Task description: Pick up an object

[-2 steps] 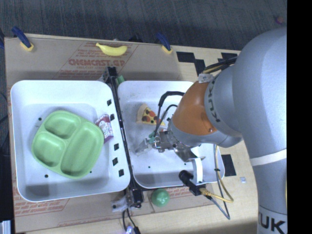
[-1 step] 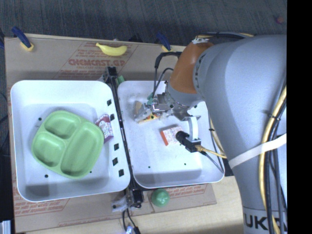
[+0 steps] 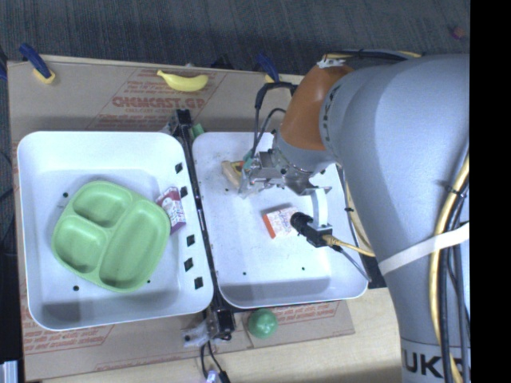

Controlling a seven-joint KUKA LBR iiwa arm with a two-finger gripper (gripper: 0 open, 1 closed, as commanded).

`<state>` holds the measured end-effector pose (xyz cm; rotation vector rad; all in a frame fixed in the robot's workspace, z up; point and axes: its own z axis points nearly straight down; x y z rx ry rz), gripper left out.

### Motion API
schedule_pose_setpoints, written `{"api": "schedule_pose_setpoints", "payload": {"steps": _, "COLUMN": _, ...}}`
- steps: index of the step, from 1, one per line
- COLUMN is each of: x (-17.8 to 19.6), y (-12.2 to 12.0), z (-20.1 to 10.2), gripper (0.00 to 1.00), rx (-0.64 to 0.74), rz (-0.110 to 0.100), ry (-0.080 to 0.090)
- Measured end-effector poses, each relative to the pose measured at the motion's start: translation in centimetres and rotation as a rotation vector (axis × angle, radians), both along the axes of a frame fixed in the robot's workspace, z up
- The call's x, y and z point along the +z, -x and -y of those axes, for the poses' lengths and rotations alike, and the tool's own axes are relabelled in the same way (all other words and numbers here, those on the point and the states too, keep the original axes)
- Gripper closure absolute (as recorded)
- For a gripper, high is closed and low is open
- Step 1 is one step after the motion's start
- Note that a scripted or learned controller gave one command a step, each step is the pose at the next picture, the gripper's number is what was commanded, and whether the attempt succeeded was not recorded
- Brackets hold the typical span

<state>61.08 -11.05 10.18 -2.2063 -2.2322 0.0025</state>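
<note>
In the left bin lies a green plate with three parts. A small red and white packet sits just beside its right edge. Behind the bins, a yellow banana lies on the cardboard. At the front, a green ball sits on the tabletop, just outside the right bin. In the right bin, the hand is low at the back part, next to a small tan thing (too blurry to name). I cannot tell if the hand is spread or pressed together. An orange and white packet lies near the middle of that bin, close to the hand but not touching it
</note>
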Motion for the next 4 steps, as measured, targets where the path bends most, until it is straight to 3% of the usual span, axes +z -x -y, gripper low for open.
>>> {"api": "schedule_pose_setpoints", "payload": {"steps": 1, "x": 9.1, "y": 0.0, "z": -8.7, "gripper": 1.0, "rx": -0.005, "rz": 0.004, "ry": -0.001}}
{"api": "schedule_pose_setpoints", "payload": {"steps": 2, "x": 11.5, "y": 6.2, "z": -11.1, "gripper": 1.0, "rx": -0.004, "rz": 0.001, "ry": 0.001}}
{"api": "schedule_pose_setpoints", "payload": {"steps": 3, "x": 11.8, "y": 13.5, "z": -10.7, "gripper": 1.0, "rx": -0.005, "rz": 0.0, "ry": 0.002}}
{"api": "schedule_pose_setpoints", "payload": {"steps": 4, "x": 12.8, "y": 13.4, "z": -10.7, "gripper": 1.0, "rx": -0.001, "rz": 0.001, "ry": 0.002}}
